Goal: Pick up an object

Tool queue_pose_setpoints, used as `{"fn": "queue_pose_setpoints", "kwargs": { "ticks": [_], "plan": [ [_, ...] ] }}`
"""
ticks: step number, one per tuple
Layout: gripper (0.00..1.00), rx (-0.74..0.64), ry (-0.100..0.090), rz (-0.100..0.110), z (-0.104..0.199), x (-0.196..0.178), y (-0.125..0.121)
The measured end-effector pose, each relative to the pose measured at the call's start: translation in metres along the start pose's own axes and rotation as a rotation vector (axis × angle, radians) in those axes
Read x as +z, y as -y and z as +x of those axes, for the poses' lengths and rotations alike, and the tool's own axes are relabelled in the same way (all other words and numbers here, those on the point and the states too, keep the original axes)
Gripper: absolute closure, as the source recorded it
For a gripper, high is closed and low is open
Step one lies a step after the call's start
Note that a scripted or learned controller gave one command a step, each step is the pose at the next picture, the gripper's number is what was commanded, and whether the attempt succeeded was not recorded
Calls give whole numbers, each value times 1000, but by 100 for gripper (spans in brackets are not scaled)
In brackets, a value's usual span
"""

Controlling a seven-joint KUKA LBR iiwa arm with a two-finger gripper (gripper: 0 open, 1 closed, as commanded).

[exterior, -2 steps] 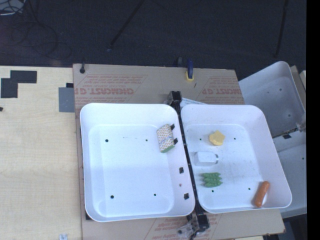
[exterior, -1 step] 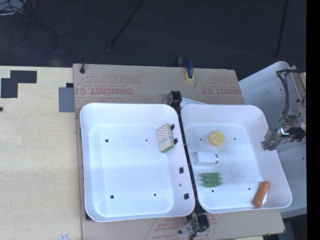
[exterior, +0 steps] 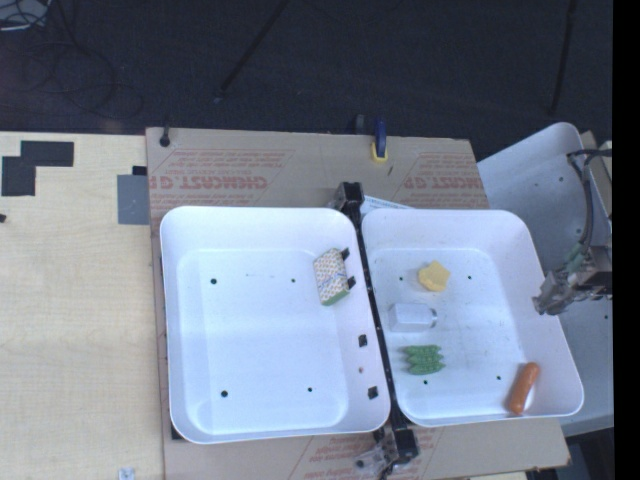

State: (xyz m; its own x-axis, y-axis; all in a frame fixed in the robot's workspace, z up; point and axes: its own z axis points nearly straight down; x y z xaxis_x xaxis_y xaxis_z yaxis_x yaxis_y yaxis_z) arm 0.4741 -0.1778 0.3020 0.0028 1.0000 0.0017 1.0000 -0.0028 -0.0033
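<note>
My gripper (exterior: 556,297) hangs at the far right, just outside the right bin's (exterior: 500,226) right rim, with nothing visibly in it. Inside that bin lie a yellow lump (exterior: 433,277) toward the back, a pale translucent block (exterior: 413,316) in the middle, a green knobbly piece (exterior: 424,359) in front of it, and an orange sausage shape (exterior: 522,388) in the front right corner. The left bin (exterior: 200,238) holds one speckled sponge-like block (exterior: 333,276) with a dark edge, close to its right wall.
Both bins rest on a cardboard sheet (exterior: 260,173) on the pale wooden bench (exterior: 70,308). Black clips (exterior: 350,194) join the bins at the middle seam. A grey-white plate (exterior: 530,173) lies behind and to the right of the right bin.
</note>
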Motion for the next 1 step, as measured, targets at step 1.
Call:
{"fn": "queue_pose_setpoints", "kwargs": {
  "ticks": [1],
  "plan": [
    [100,-2,6,-12,-21,-97,-2]
  ]
}}
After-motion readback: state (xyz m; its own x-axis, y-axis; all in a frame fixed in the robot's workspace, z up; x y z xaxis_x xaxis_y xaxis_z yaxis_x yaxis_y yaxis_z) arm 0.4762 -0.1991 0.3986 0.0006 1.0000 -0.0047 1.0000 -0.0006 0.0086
